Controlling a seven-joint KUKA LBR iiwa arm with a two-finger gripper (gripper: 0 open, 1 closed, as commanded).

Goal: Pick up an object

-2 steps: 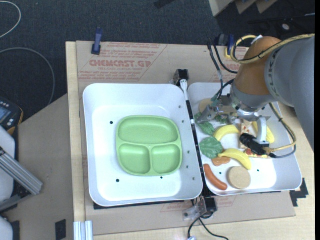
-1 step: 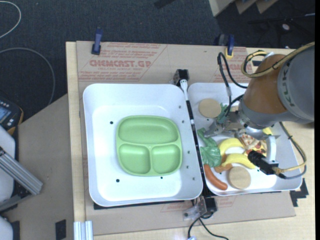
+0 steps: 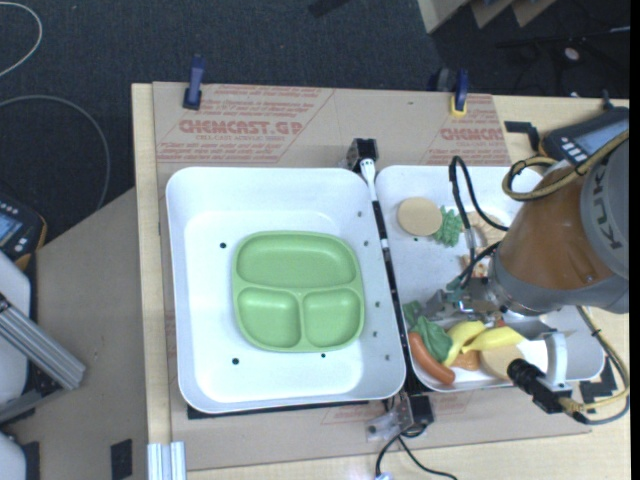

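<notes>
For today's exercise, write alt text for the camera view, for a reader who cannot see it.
A grey and orange robot arm reaches from the right over the right white bin, which holds toy food including a banana and a tan disc. The left white bin holds a green divided plate.

Two bins are set side by side on the surface (image 3: 250, 128). A divided plate (image 3: 298, 290) lies in the left bin (image 3: 200, 218). In the right bin (image 3: 420, 183), a cookie (image 3: 419, 216) lies far, a banana (image 3: 485, 340) and hot dog (image 3: 430, 360) near.
</notes>
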